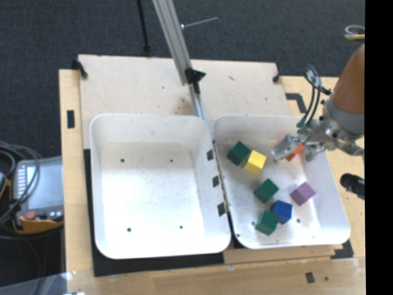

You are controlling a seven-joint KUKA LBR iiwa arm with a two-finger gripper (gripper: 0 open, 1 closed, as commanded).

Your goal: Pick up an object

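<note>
1. Over the right bin (344, 229), near its upper right part, the gripper (293, 151) is seen, reaching in from the right on the grey arm (344, 125) with its orange band (353, 82).
2. Whether the gripper is open or closed cannot be told; its tip is small, blurred and mixed with an orange-red part, and no object can be made out in it.
3. Just left of the gripper, and slightly lower, a yellow cube (255, 161) is seen, touching a dark green cube (238, 153) on its left.
4. Below the gripper, apart from it, a second green cube (266, 190) and a purple cube (302, 193) are found.
5. Near the front wall of the bin, a blue cube (282, 210) is seen touching a third green cube (267, 222).
6. The left bin (98, 165) is set beside the right one, their rims meeting at the middle.
7. The arm is cut off at the right, so its upper part cannot be made out.
8. A slanted metal post (174, 32) is seen rising behind the bins, hiding a strip of the board.
</note>
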